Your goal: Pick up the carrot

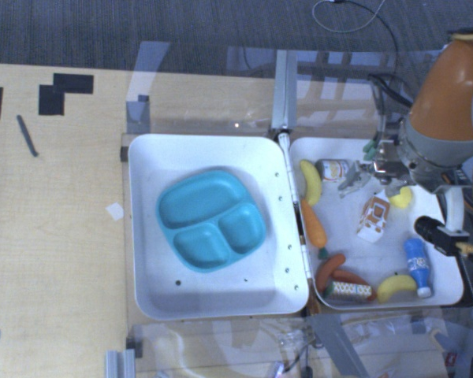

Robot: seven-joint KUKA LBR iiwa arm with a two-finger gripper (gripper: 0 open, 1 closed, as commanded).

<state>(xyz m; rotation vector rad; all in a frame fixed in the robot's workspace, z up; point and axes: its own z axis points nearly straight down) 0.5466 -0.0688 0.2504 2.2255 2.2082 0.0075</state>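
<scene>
While the grey arm with its orange band reaches in from the right, its tool (361, 173) is seen with fingers spread, pinching nothing, over the far part of the right shallow white bin (454, 294). The slim orange carrot (313, 225) is lying along that bin's left wall, just nearer than a yellow banana (310, 181). A blue three-compartment plastic plate (211, 219) is held by the left bin (150, 235).

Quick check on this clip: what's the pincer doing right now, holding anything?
Pincer: open, holding nothing, over the right bin near the small can. The carrot lies apart from it by the bin's left wall.
</scene>
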